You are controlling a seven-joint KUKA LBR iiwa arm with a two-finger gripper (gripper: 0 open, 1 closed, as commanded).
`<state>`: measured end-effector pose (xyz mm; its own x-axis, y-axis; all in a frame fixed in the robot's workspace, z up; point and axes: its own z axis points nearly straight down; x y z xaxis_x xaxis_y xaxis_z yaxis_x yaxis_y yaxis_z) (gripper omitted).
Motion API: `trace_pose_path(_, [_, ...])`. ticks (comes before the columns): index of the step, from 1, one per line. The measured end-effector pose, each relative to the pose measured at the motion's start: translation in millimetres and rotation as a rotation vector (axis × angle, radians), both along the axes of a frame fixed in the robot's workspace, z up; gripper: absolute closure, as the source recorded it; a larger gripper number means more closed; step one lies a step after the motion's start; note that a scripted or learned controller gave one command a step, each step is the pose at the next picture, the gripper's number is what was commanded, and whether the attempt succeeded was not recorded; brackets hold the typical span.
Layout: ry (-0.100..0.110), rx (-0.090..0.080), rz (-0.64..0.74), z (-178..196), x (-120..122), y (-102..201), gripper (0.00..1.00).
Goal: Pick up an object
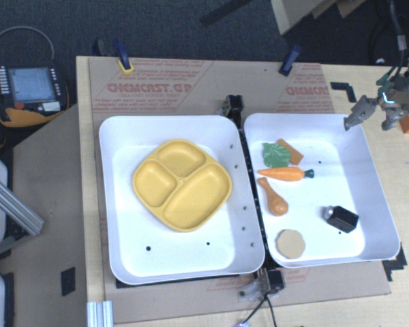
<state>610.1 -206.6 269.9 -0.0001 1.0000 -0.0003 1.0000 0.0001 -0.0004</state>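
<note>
The gripper point(388, 107) hangs by the right bin's point(368, 182) far right corner, holding nothing; whether it is open, I cannot tell; the carrot point(283, 174) lies near the bin's left edge, reachable.

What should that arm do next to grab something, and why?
Probably swing left and down over the right bin. The gripper hangs at its upper right corner, apart from everything; the black block lies nearest, with open floor around it.

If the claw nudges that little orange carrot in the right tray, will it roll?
Probably. The carrot looks round and tapered, so a push would likely swing it in an arc. It seems smooth, moulded and stiff, so it may slip. The gripper sits at the bin's far corner.
</note>
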Motion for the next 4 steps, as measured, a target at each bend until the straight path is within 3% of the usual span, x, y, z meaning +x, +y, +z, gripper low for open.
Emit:
trace_pose_path(3, [0.006, 0.002, 0.0, -159.3, 6.5, -1.5, 0.0])
trace_pose_path(4, [-0.003, -0.001, 0.001, -144.2, 8.5, -2.1, 1.0])
